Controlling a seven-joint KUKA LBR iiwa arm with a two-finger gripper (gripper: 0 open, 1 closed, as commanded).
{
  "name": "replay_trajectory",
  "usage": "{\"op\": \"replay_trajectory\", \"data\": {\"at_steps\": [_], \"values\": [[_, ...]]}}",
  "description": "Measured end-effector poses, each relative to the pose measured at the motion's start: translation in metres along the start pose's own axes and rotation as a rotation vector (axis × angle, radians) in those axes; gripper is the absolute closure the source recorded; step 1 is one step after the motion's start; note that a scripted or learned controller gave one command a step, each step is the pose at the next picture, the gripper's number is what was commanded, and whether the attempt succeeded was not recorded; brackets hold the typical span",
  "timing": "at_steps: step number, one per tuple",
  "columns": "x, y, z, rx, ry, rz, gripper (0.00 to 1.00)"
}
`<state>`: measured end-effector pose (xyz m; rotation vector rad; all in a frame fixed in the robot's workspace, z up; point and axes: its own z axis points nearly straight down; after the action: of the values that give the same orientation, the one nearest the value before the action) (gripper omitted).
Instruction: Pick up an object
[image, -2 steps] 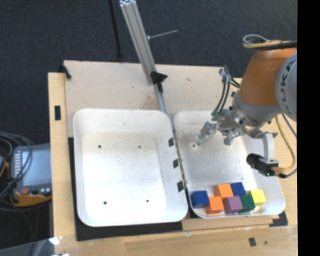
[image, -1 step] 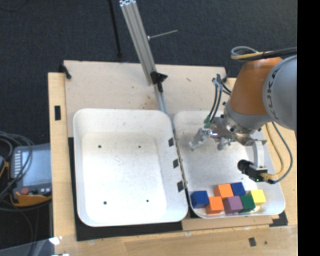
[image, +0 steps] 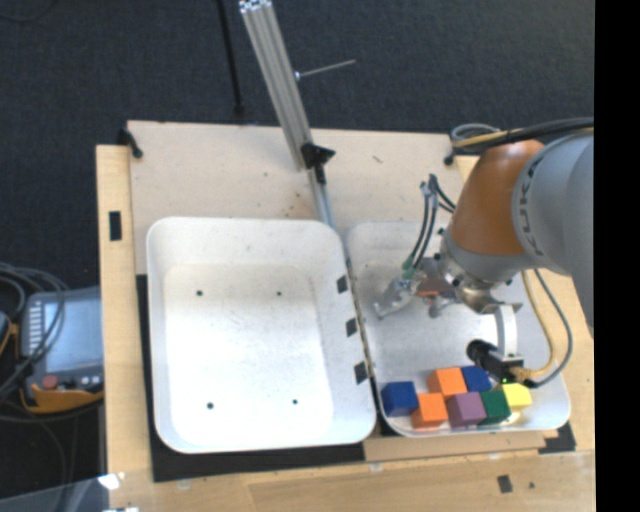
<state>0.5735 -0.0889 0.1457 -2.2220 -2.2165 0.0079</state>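
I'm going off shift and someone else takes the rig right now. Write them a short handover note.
Gripper: over the upper part of the right bin; nothing visible between its fingers, finger state unclear.
Blocks: blue block, two orange, purple, green and yellow, clustered at the right bin's lower edge, apart from the gripper.
Done: nothing picked yet.
Left: reach the cluster, grasp one block, lift it.

Evenly, brightly lit from above. Slightly soft overall, with faint shadows. Mild glare on the white bins (image: 250, 240).

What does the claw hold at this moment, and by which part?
It cannot be told. The claw hangs over the right bin, apart from the coloured blocks.
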Motion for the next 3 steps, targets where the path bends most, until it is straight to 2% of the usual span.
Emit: {"op": "replay_trajectory", "data": {"at_steps": [1,2,3], "values": [[0.000,0.002,-0.014,-0.009,0.001,0.009,1.00],[-0.005,0.005,-0.079,-0.014,0.000,0.000,1.00],[-0.006,0.005,-0.093,-0.009,0.001,-0.005,1.00]]}}
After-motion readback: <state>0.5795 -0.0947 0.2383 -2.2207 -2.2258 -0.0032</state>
